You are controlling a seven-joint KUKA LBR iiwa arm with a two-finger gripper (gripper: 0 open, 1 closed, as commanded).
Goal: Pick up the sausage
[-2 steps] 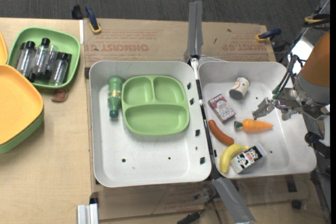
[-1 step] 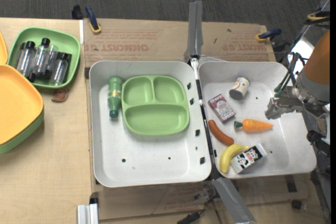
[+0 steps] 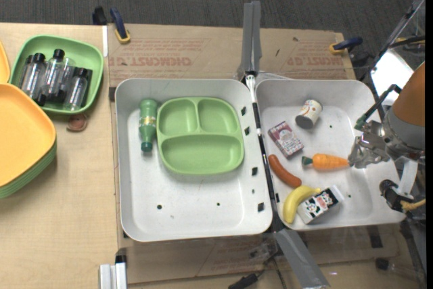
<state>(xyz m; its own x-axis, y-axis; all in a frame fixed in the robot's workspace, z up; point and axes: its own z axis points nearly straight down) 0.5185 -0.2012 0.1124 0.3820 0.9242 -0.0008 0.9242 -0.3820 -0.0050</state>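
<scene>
The sausage (image 3: 285, 171), reddish-brown and short, lies near the left wall of the right bin (image 3: 338, 88), just above the banana (image 3: 295, 203). My gripper (image 3: 365, 151) hangs at the bin's right side, close to the leafy end of the toy carrot (image 3: 327, 162). It stands well to the right of the sausage, and nothing shows between its fingers.
The right bin also holds a small red carton (image 3: 285, 139), a white cup (image 3: 309, 113) and a black-and-white milk carton (image 3: 318, 205). In the left bin (image 3: 135, 199) sit a green divided plate (image 3: 199, 134) and a green bottle (image 3: 147, 124). Yellow plates (image 3: 24, 145) and a green tray of bottles (image 3: 57, 74) stand on the bench's left.
</scene>
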